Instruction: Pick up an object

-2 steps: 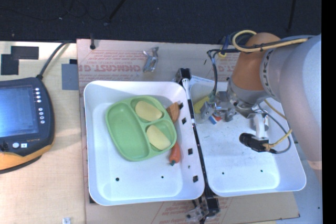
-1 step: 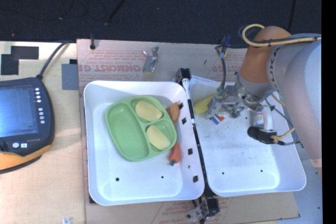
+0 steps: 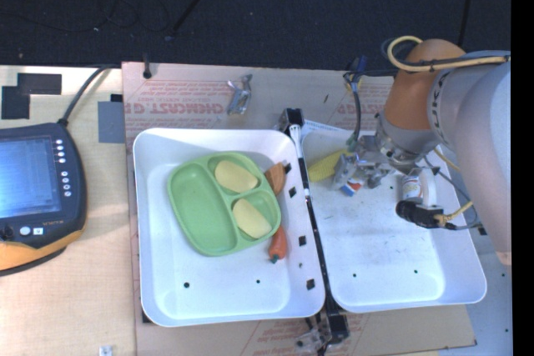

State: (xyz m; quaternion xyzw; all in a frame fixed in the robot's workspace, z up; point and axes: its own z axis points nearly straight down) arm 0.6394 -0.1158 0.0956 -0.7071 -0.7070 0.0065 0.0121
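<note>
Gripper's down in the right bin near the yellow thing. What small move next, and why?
Probably shift the gripper a little toward the flat yellow object by the divider of the right white bin before trying a grasp. The gripper sits just beside that object, over a small red and blue item, and nothing visibly lies between its fingers.

Gripper (image 3: 360, 171) fingers blurred — tablet (image 3: 37, 192) cut off

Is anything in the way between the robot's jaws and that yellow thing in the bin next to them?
Nothing visible stands between them. The gripper is low in the right bin, right beside the yellow object lying near the bin's upper left corner. The green tray and the orange pieces sit in the other bin, out of the way.
</note>
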